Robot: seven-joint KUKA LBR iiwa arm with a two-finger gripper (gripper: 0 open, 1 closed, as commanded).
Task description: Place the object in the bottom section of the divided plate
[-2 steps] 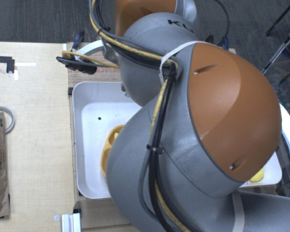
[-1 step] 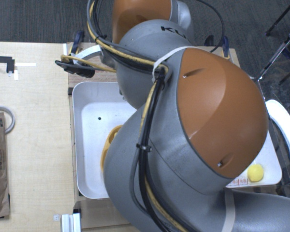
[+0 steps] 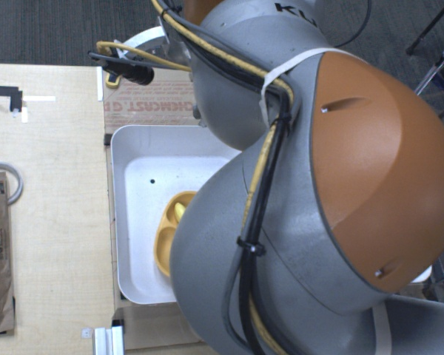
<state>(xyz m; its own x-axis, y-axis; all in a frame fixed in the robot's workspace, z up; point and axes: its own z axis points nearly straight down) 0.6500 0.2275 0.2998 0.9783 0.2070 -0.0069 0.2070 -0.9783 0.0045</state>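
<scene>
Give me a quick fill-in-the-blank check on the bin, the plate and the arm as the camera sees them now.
1. The yellow divided plate lies inside the shallow ____ bin.
2. The bulky grey arm covers the plate's ____ side in the camera view.
3. The arm's large rounded cap is coloured ____.
4. The small dark speck on the bin floor sits ____ the plate in the camera view.

Missing words: white; right; orange; above

Grey arm, orange band, blk/yellow cables
</scene>
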